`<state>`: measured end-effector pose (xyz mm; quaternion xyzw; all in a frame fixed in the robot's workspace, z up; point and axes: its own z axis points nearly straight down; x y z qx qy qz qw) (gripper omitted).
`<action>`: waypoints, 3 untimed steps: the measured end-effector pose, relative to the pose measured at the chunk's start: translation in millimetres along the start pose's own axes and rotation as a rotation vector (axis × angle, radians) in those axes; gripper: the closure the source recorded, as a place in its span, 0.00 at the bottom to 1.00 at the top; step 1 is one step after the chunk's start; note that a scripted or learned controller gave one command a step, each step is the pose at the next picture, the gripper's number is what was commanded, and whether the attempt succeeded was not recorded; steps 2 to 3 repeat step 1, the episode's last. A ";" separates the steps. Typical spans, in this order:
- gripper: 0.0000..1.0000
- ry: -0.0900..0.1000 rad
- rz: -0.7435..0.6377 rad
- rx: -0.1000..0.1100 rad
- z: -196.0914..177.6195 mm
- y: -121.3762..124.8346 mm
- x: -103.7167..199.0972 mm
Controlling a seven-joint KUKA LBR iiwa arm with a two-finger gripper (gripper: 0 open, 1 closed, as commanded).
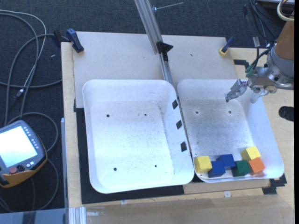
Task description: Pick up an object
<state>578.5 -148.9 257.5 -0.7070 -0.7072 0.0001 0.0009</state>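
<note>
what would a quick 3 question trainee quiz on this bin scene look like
1. True or false: the blocks lie in the right bin.
2. Which block is nearest the divider between the bins? A) yellow block B) orange block C) green block
3. Fill in: the gripper hangs over the ___ end of the right bin, away from the blocks.

Key: 1 true; 2 A; 3 far

Two shallow white plastic bins are counted, the left bin [93, 97] and the right bin [268, 129]. Six small foam cubes are clustered at the right bin's 6 o'clock edge: two yellow [202, 163] [251, 153], two blue [226, 159] [216, 169], one green [241, 168], one orange [256, 165].
</note>
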 end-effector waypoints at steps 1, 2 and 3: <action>0.00 0.003 0.001 0.010 102.6 -45.8 8.2; 0.00 0.003 0.001 0.010 102.6 -45.8 8.2; 0.00 0.003 0.001 0.010 102.6 -45.8 8.2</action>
